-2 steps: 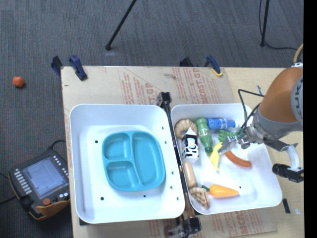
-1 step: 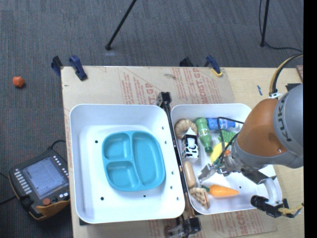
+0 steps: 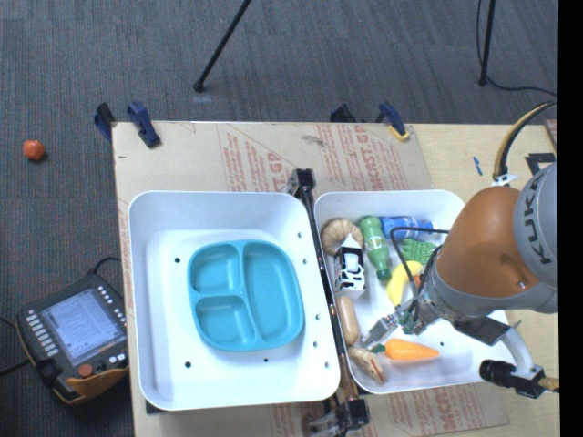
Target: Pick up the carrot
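Camera view: the claw (image 3: 393, 326) hangs low over the near end of the right bin (image 3: 446, 197), just above the carrot (image 3: 412, 351).
Whether the claw is open or closed I cannot tell. The carrot, smooth, orange and tapered, lies on the bin floor close to the near wall, a pale bread roll (image 3: 368, 362) just left of it. Further in, the bin is crowded: a green bottle (image 3: 373, 244), a yellow lemon-like piece (image 3: 401, 282) and a black-and-white carton (image 3: 351, 269) leave little bare floor. The left bin (image 3: 155, 244) has more room, with only a glossy blue divided plate (image 3: 246, 294). Brown cardboard covers the desk (image 3: 273, 148).
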`<state>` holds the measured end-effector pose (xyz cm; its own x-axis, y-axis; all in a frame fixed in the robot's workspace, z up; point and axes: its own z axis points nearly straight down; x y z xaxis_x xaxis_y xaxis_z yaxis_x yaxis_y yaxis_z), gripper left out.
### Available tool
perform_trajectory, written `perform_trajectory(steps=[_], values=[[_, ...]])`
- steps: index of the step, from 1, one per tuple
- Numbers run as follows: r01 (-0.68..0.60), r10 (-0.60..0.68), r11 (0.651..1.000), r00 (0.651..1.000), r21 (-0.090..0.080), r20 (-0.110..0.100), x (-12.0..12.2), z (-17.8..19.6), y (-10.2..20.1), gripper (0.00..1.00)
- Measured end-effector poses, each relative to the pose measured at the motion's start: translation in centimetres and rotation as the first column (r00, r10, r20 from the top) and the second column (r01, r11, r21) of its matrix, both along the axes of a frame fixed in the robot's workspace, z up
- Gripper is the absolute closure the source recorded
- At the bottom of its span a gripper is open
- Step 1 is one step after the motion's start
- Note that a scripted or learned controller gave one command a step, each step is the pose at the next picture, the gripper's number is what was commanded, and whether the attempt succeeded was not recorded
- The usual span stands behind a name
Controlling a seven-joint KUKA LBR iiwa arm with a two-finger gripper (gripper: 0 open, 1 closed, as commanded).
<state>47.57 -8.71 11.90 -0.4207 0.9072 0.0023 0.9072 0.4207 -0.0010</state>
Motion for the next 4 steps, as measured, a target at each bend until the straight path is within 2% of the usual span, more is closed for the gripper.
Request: perform_trajectory(steps=[4], values=[[0.001,-0.001,1.0,1.0,0.0,-0.001,-0.04,-0.07,-0.03,0.0]])
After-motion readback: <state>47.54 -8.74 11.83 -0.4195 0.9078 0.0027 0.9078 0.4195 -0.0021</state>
